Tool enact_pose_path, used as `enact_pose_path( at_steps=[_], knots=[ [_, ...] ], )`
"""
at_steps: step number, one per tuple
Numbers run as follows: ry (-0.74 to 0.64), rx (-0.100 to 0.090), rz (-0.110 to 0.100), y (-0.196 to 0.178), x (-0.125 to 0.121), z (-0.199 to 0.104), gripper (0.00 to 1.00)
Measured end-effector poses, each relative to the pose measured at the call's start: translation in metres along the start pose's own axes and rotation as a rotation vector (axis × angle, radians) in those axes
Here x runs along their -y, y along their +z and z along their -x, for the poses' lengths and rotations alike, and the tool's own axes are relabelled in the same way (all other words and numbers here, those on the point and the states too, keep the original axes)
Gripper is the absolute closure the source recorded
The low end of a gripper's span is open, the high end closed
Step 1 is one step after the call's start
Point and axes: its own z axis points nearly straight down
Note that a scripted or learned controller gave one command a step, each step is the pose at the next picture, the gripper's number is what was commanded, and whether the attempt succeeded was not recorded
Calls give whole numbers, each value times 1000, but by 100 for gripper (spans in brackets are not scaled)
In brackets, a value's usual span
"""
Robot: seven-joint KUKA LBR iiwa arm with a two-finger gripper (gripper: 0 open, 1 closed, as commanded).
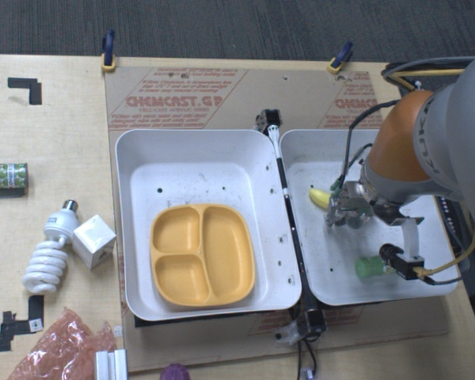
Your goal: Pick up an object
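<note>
Approach step: gripper (pixel 347 212) is lowered in right bin (pixel 321 279) beside banana (pixel 321 199); finger state can't be told. Next, closure w/ banana between.

Matt yellow plastic tray (pixel 203 254) in a smooth white plastic bin (pixel 134 212).

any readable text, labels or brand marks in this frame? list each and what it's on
"CHEMCAST G P": red print repeated on the brown protective sheet under the bins, left part; the smaller red lines below it are too blurred to read.
"CHEMC...": same print on the sheet's right part, cut off by the arm.
Small green can on the bench: label too small to read.
Nothing readable on the bulb, white cube or yellow tray.
</note>
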Motion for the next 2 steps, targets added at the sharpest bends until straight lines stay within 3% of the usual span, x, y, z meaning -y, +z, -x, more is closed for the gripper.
enact_pose_path(
  at_steps=[1,2],
  knots=[
    [3,-1,-1,0,46,-1,0],
    [0,0,-1,0,-25,20,0]
  ],
)
